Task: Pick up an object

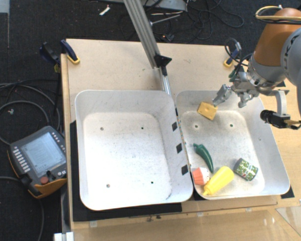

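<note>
Yellow block [207, 111] just left-below open fingers [223, 93], not gripped

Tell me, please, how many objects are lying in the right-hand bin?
5: a yellow block near the far left corner, a green pepper mid-bin, and a red-white piece, yellow bottle and green can along the near edge.

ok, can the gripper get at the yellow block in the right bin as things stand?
Probably yes. The gripper hangs open over the right bin's far end, just beside the yellow block. The block lies apart from the green pepper and the other items, with nothing on top of it.
</note>
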`<state>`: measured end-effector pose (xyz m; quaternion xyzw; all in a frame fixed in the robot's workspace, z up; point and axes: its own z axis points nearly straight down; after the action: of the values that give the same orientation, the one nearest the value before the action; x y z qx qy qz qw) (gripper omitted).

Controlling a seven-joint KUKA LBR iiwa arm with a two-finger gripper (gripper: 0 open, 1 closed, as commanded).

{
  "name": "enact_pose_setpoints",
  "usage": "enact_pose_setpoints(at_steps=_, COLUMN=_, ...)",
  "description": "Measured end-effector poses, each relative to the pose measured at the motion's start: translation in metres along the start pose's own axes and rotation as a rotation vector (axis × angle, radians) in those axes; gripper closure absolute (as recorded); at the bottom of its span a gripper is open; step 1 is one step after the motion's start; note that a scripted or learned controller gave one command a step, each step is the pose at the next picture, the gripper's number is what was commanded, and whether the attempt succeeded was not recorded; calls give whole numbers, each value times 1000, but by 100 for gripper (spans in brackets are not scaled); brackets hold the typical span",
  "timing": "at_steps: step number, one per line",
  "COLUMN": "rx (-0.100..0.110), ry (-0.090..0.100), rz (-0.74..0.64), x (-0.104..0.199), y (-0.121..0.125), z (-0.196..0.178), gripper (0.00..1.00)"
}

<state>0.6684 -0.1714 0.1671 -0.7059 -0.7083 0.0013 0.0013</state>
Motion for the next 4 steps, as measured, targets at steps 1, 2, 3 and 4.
enact_pose_setpoints(at_steps=1, rx=0, ry=0, rz=3, x=-1, y=-3, z=44, gripper=0)
enact_pose_setpoints(at_steps=2, rx=-1, ry=0, rz=1, x=0, y=-3, z=74, gripper=0)
enact_pose_setpoints(at_steps=3, rx=-6, ry=-2, rz=-1, x=0, y=-2, z=61, gripper=100)
enact_pose_setpoints(at_steps=4, rx=-10, ry=-1, rz=1, x=5, y=0, z=16, gripper=100)
